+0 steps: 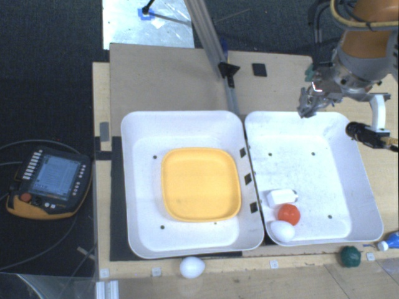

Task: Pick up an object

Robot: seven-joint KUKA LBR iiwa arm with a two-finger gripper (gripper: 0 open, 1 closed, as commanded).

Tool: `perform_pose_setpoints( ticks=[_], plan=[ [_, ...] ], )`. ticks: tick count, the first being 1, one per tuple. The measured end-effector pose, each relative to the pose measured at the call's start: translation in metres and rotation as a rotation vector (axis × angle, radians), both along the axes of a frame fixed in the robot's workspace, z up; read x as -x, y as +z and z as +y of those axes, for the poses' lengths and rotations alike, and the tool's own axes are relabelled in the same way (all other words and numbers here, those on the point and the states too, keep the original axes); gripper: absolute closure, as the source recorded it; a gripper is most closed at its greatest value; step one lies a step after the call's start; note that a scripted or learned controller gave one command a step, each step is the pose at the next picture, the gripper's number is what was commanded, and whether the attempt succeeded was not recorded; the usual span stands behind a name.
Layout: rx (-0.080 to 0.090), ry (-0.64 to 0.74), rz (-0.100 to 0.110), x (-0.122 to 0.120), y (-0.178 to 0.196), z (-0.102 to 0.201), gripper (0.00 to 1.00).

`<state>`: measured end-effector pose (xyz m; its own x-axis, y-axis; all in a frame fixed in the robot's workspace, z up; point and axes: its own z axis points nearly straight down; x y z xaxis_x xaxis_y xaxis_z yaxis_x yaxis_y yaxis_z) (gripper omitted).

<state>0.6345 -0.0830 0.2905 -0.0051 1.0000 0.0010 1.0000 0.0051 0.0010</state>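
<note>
In the right bin three small things cluster at the near left corner: a white block, an orange-red ball and a white egg-shaped object. My gripper hangs over the far rim of the right bin, well away from that cluster. Nothing shows between its fingers. A yellow square plate lies in the middle of the left bin.
A white egg lies on the bench in front of the left bin. A dark green ball sits outside the right bin's near corner. A teach pendant rests on the floor at left. A metal pole slants over the far bench.
</note>
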Motion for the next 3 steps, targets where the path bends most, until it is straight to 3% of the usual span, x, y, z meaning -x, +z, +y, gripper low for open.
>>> perform_pose_setpoints(
  ticks=[2, 3],
  plan=[
    [0.000, -0.001, 0.000, -0.001, -0.016, 0.111, 1.00],
    [0.000, -0.001, 0.002, 0.000, -0.045, 0.159, 1.00]
  ],
)
